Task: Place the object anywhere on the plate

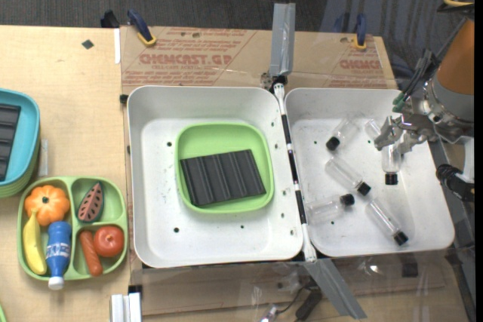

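A green plate [260, 138] sits in the left bin [151, 162] with a dark grey ribbed slab [223, 177] lying on it. Over the right bin [317, 230], near its far right side, my gripper [395, 139] is shut on a clear vial [390, 161]. The vial hangs down from the fingers with its black cap lowest. Several other clear vials with black caps lie loose on the right bin's floor, among them one [343, 130] at the back, one [347, 176] in the middle and one [386, 222] at the front right.
A grey divider post [283, 34] stands behind the seam between the bins. On the bench to the left stand a green compartment tray [72, 234] of toy food and a blue tray [19, 139]. Brown cardboard [196, 56] lies behind the bins.
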Controlling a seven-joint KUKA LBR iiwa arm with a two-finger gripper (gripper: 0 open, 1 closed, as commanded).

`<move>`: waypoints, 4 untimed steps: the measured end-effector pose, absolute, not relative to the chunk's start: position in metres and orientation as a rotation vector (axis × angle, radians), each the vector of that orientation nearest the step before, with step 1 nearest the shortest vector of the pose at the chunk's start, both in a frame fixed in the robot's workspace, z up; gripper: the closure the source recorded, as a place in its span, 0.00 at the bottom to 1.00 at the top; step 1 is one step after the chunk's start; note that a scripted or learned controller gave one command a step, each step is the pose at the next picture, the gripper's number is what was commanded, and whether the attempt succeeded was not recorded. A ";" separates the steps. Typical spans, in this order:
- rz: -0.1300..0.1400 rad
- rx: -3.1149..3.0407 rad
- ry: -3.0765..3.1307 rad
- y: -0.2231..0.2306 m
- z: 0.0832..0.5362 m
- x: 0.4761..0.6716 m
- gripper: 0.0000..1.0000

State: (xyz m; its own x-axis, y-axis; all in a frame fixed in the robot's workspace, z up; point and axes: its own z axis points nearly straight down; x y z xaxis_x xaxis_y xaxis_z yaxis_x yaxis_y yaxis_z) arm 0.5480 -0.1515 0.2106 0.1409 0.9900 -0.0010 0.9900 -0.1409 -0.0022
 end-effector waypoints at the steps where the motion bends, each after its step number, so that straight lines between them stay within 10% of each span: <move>1: 0.003 -2.034 -2.391 -0.123 0.179 0.514 1.00; 3: 0.003 -1.753 -2.606 -0.005 0.191 0.512 1.00; 4: 0.003 -1.754 -2.605 -0.005 0.191 0.512 0.00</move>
